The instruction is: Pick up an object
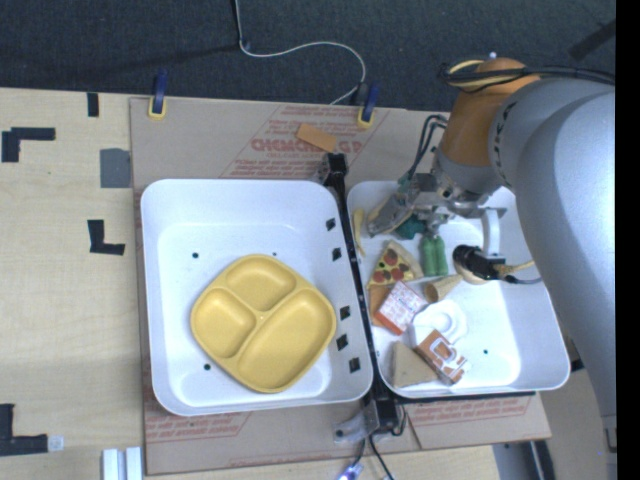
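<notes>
Nearest to lens, grey arm (575,208) low over right bin (545,373), jaws too unclear to tell if apart or together, just beside green bottle (433,255) and pizza slice (393,265); likely to slip off or push crowded neighbours when closing.

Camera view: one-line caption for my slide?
Gripper low over the cluttered right bin; yellow divided plate in the left bin.
</notes>
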Action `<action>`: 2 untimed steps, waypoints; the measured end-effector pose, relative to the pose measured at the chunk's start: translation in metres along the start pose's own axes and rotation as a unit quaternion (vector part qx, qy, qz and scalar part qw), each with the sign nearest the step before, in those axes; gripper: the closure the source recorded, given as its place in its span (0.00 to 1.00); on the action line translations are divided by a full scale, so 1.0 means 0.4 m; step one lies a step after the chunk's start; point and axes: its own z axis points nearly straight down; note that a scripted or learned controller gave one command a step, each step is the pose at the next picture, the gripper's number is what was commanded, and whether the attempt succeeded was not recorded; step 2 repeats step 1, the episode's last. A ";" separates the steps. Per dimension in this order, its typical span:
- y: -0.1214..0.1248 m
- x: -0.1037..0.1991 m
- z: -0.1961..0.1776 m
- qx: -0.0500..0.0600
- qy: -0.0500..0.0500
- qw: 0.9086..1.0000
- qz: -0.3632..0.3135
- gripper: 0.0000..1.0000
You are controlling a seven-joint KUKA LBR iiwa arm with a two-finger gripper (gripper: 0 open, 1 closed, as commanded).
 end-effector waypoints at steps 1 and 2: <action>-0.001 -0.003 -0.021 0.001 -0.001 1.000 0.000 1.00; -0.001 -0.003 -0.021 0.001 -0.001 1.000 0.000 1.00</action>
